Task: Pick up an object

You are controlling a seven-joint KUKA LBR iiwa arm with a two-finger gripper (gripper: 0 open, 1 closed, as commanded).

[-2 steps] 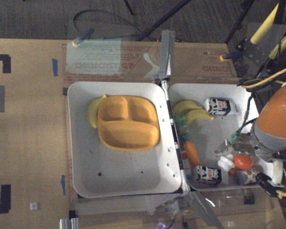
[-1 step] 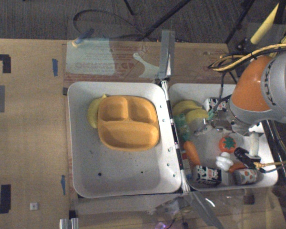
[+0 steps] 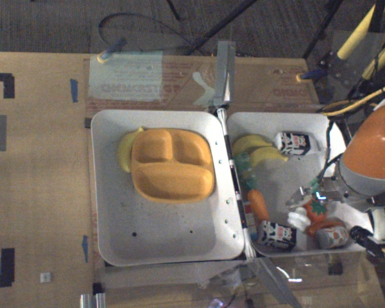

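My tool (image 3: 310,201) hangs low in the right bin (image 3: 321,124), right over the toy pile at about 4 o'clock; honestly can't tell how it's set. A carrot (image 3: 259,204) lies just at its 9 o'clock, bananas (image 3: 260,147) toward 11.

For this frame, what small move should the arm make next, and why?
Probably a short descent straight down. The gripper hangs low in the right bin, over the cluster of small toys near its front right corner, with nothing visibly between its fingers.
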